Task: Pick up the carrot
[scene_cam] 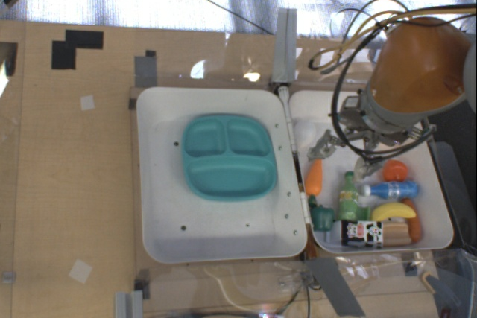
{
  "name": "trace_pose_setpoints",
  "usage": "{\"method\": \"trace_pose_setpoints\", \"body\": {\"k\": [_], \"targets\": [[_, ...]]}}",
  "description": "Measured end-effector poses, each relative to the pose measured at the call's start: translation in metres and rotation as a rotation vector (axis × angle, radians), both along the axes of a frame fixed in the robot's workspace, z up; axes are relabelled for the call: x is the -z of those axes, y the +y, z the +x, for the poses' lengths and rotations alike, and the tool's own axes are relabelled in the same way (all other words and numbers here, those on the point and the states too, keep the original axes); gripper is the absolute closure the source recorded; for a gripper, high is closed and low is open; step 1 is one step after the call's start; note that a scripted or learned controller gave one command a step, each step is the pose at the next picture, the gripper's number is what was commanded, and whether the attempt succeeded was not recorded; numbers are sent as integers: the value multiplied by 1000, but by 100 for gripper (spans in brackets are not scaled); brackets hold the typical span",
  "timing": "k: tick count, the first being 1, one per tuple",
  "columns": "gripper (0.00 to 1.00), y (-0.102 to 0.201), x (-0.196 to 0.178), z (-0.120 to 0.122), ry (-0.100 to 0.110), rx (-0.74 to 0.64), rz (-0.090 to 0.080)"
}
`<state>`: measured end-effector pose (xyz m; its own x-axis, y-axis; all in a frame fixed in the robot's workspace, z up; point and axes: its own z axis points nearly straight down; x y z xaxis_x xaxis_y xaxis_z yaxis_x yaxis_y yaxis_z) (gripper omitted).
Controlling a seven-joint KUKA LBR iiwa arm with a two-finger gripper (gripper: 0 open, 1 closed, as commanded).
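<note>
Carrot lies on end against the left wall of the right bin, its orange body upright in the view with a paler tip toward the bin's far edge, just beside the divider between the two bins. The jaws hang over the middle of that bin under the orange-banded wrist; one metal finger reaches down-left to a point just above the carrot's top, another sits further right near an orange ball, and they appear spread apart with nothing gripped between them. Whether the near finger actually touches the carrot cannot be told. One carrot is visible. Around it in the same bin: one green bottle just to its right, one dark green piece below it at the near-left corner, one orange ball, one blue bottle lying flat, one banana, and one small black-and-white carton along the near edge. These crowd the near half of the bin, the green bottle closest to the carrot. The left bin carries one teal divided plate near its centre. Both bins sit on the wooden bench.
</note>
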<state>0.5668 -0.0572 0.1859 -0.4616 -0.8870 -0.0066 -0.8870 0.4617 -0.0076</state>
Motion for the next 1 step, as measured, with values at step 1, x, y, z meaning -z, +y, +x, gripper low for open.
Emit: {"method": "trace_pose_setpoints", "body": {"k": [1], "targets": [[0,-29,83,-34,-3,-86,-3]]}}
